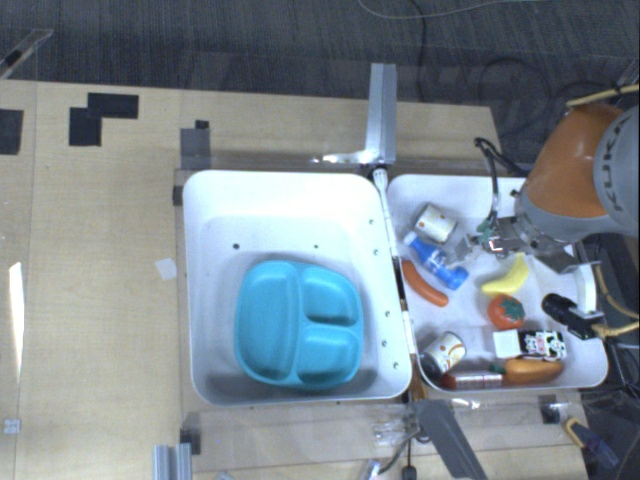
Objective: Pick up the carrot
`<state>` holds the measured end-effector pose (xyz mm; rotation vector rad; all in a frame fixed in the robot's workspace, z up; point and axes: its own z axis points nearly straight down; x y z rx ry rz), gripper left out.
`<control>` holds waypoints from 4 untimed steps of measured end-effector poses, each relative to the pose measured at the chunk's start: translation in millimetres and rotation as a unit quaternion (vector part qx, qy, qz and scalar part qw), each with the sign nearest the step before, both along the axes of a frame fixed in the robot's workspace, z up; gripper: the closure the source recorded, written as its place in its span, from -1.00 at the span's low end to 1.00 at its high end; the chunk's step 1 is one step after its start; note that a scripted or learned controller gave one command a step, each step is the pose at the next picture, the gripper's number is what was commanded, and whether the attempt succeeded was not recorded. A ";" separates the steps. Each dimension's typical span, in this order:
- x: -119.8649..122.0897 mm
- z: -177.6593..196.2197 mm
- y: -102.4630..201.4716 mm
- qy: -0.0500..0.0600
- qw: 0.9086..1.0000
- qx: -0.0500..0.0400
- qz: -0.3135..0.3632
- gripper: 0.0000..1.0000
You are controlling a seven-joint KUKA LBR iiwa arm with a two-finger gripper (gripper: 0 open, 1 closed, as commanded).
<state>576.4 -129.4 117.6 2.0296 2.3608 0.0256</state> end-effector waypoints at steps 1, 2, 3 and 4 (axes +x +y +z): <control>-87.1 -28.4 -48.8 0.011 0.988 -0.003 0.154 -1.00; -84.9 -17.1 -46.8 0.009 0.988 -0.003 0.155 1.00; -84.4 -26.8 8.3 0.008 0.950 -0.007 0.311 1.00; -52.9 68.2 56.1 0.012 0.944 -0.004 0.329 1.00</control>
